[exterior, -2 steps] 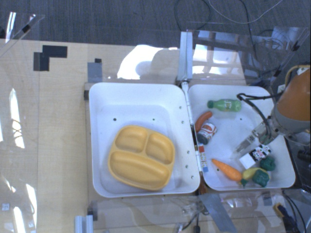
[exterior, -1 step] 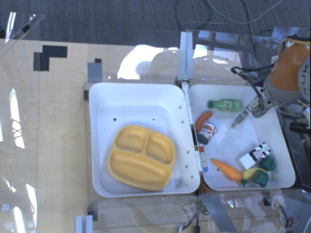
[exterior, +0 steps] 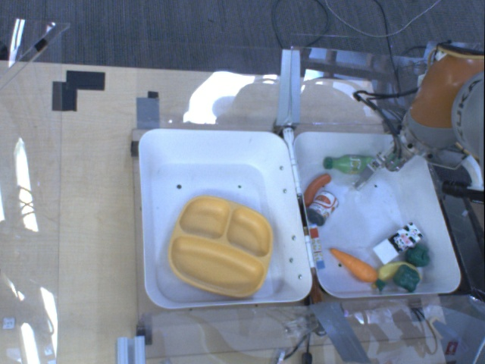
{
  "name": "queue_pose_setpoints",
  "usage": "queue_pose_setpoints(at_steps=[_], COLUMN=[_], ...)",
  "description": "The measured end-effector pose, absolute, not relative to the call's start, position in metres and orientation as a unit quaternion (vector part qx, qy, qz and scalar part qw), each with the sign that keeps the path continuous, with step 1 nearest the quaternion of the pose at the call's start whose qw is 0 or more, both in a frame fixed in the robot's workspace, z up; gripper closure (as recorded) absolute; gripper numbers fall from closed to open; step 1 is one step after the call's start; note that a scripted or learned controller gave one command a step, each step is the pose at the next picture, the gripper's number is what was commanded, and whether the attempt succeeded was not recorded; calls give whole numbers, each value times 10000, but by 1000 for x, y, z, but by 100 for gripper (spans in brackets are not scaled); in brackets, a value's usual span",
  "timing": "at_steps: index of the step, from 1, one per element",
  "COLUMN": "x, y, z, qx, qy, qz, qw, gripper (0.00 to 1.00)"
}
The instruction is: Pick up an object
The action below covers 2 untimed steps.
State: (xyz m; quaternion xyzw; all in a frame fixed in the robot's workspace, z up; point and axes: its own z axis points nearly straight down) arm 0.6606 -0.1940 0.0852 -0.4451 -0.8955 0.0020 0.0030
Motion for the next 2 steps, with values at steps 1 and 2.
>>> queue_pose_setpoints(at_steps=[1, 2], x=[663, 667], y=[-180, -157], z=[85, 85], qx=[-4832, -5400], qy=[-8755, -8416], qz=[59, 69], qw=[10, -18], gripper=[0, 0])
